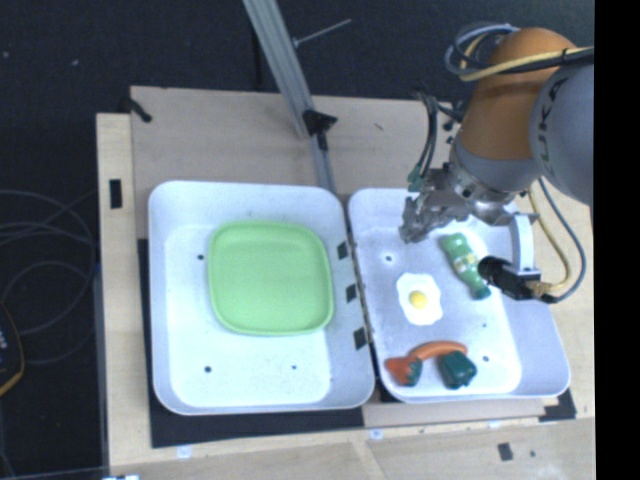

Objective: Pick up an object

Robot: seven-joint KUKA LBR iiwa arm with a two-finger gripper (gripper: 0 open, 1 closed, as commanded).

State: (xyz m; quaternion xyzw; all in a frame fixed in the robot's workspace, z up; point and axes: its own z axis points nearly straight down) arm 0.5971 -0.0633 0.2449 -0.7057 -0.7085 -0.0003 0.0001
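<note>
1. My end effector hangs over the right bin's far-left part; I cannot tell its opening.
2. A fried egg lies near it, a green bottle rightward.

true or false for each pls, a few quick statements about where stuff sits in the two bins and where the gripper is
1. The green plate lies in the left bin. True.
2. The fried egg sits on the green plate. False: it lies in the right bin.
3. The gripper is over the right bin. True.
4. The green bottle lies between the gripper's fingers. False: it lies on the bin floor beside the gripper.
5. The orange carrot lies near the right bin's front edge. True.
</note>
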